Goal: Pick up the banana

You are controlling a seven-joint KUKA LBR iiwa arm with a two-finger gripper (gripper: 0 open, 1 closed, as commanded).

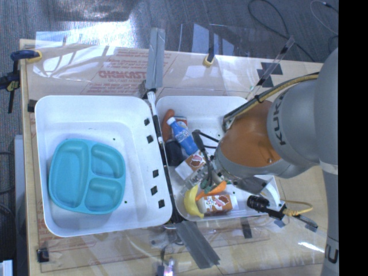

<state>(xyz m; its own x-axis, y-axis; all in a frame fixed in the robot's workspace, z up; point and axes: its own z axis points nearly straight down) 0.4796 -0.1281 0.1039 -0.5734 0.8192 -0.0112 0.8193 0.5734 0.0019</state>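
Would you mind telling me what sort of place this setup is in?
Probably a robotics lab: a grey arm over two white bins, clear screens clamped around the bench, loose cables on carpet.

Two shallow white bins sit side by side on the counter [69,73]: the left bin [43,119] and the right bin [230,103]. The left one holds one teal divided plate [86,176] with three compartments. The right one holds one banana [192,201], one blue-capped bottle [185,137], one orange-labelled bottle [218,203], one brownish item [168,125] and one small packet [195,161]; anything under the one arm [287,131] cannot be counted.
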